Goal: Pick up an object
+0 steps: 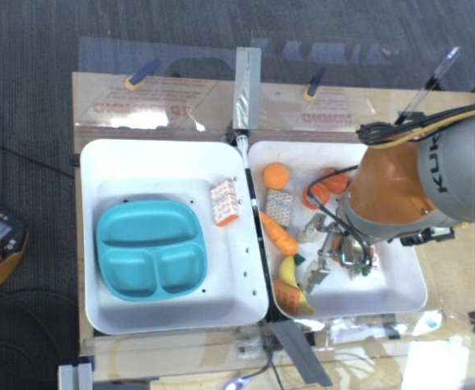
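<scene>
My gripper [315, 253] hangs low over the right bin [400, 287], left of its middle, under the orange wrist band. Its two fingers stand apart, open, with bare bin floor between them. Just to their left lie a carrot [276, 234], a yellow banana [288, 271] and a small green piece [300, 260]. An orange ball [276, 175] and a pale patterned packet [279, 208] sit further back. A red item [329, 187] lies partly under the wrist. An orange piece [285, 299] rests at the front wall.
The left bin [107, 157] holds a teal divided plate [150, 246] and a small red-and-white box [224, 201] near the divider. The wall between the bins [256, 226] runs close to the carrot. The arm's body covers the right bin's far right side.
</scene>
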Controlling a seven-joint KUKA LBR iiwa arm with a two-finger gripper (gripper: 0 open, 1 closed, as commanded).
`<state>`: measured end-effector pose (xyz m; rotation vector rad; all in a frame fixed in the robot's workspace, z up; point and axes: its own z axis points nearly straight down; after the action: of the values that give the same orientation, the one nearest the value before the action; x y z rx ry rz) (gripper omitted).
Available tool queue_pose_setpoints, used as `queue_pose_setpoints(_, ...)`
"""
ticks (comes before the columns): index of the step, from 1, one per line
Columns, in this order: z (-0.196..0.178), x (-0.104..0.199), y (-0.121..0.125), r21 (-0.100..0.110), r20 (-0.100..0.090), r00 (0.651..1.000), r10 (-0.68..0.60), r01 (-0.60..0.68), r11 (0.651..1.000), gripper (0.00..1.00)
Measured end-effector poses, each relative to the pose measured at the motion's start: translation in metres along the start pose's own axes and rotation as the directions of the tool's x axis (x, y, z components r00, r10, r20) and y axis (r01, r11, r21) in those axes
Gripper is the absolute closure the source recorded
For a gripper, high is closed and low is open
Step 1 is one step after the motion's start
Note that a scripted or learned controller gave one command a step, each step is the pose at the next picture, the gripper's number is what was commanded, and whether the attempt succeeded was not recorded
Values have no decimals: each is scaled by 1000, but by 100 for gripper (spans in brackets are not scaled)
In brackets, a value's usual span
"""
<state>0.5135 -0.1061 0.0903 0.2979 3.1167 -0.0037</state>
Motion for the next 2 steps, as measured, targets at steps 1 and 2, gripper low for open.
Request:
queue_pose_setpoints(1, 1, -67, 26, -2, 5, 1000, -24, 24, 1000, 0)
queue_pose_setpoints(2, 0, -18, -58, 3, 2, 996, -87, 87, 996, 0)
